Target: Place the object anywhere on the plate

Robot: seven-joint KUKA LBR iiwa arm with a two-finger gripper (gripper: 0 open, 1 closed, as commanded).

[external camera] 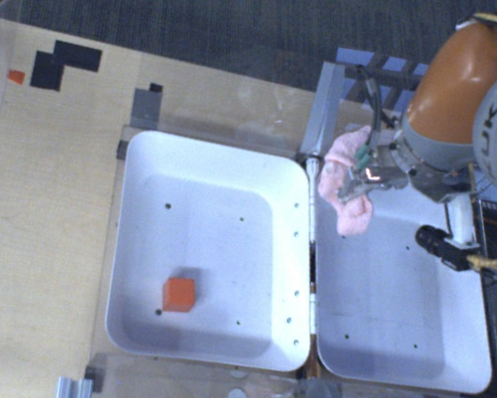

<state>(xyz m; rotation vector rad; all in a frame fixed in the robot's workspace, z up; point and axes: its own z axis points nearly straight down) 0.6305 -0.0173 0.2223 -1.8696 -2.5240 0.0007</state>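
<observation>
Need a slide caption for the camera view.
KUKA arm's gripper at a pink cloth over the right bin's far-left corner; orange block in left bin.

lab | robot arm; two white bins; wooden bench

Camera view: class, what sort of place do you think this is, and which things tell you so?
Probably a robotics lab test bench. A grey and orange arm reaches over two shallow white bins set side by side on a wooden bench, with a pink cloth and an orange block.
</observation>
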